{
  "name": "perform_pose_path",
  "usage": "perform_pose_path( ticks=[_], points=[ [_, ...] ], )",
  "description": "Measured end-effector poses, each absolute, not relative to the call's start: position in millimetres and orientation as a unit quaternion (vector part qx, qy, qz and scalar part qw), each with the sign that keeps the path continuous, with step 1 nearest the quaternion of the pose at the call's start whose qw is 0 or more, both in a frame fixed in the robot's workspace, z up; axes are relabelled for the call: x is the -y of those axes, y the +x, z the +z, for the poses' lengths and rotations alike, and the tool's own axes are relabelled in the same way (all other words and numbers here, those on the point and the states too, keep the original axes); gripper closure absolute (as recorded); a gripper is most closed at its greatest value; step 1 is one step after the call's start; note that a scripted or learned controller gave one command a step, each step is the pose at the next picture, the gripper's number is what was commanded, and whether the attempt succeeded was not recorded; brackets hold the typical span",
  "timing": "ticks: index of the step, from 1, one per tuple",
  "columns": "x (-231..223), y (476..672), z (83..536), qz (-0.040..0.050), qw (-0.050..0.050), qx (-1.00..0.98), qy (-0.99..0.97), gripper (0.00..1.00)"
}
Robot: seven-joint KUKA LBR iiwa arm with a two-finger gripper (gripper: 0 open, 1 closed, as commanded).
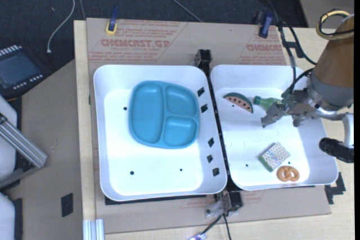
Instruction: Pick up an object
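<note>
I have the gripper [274, 113] low over the right bin [315, 174], in its far half, and the relation that matters is the one between its tips and the green piece [263, 102]. That piece lies just to the far-left of the tips, so close that it looks to be touching or partly tucked under the front of the hand, and its long axis runs roughly left to right across the bin. I cannot tell how the fingers stand; the dark metal of the hand blurs together at this slant (the tips read as one grey wedge pointing near-left), so I will not call it a hold. Just left of the green piece, and apart from it by a small gap, sits the melon slice [239, 103], a curved wedge whose long axis tilts from far-left to near-right. Both are nearer to the tips than anything else here. The sponge [274, 155] and the pretzel [288, 173] lie well nearer to me, almost straight toward the near rim from the gripper, the pretzel just beside the sponge on its near-right. In the left bin [112, 160] lies the blue tray [163, 114], well apart from the hand. My judgement is that the green piece is the natural target, needing only a short shift to the far-left and a closing across its short width.
</note>
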State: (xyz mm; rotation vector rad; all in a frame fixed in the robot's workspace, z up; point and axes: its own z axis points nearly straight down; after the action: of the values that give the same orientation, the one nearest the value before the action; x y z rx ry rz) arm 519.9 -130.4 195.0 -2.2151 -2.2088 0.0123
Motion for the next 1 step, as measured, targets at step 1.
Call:
perform_pose_path(
  ticks=[1],
  points=[
    [130.2,523.0,201.4,0.0000,0.001,0.707,-0.707,0.00]
  ],
)
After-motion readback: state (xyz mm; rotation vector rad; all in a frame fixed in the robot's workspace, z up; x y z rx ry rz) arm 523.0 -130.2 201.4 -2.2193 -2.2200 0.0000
